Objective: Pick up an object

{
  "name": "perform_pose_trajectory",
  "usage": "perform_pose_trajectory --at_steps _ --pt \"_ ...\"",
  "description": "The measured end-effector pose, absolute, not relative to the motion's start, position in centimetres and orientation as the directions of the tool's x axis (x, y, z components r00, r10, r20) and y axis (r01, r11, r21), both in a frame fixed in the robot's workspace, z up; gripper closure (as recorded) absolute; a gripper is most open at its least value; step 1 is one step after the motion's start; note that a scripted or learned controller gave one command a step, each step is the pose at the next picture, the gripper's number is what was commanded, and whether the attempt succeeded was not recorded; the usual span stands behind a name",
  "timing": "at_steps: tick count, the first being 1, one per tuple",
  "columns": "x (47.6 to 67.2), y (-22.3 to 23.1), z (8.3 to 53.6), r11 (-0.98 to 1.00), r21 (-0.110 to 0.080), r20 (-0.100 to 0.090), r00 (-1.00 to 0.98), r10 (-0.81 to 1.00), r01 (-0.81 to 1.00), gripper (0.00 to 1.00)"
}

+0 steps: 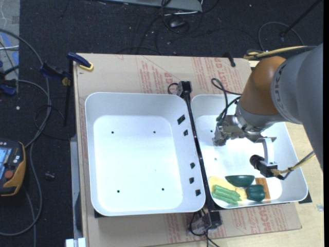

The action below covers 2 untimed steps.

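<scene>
Nearest you, the objects (239,188) cluster at the right bin's (295,153) front edge; your gripper (221,136) hangs behind them, toward the bin's rear-left. Finger spacing: cannot tell.

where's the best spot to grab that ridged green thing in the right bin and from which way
Probably from straight above, closing across the middle of the ridged green thing. It lies flat and long near the right bin's front wall, with a yellow piece and dark green bowl crowding it, so a side approach looks blocked.
</scene>
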State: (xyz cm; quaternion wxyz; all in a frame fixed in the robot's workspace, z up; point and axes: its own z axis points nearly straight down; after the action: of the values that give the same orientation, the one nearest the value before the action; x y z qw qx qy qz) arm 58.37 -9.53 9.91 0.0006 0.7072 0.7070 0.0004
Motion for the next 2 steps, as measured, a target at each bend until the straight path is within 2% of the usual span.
perform_pose_trajectory --at_steps 2 --pt "56.9 -10.0 19.3 0.000 0.004 0.000 0.000 1.000 1.000 1.00"
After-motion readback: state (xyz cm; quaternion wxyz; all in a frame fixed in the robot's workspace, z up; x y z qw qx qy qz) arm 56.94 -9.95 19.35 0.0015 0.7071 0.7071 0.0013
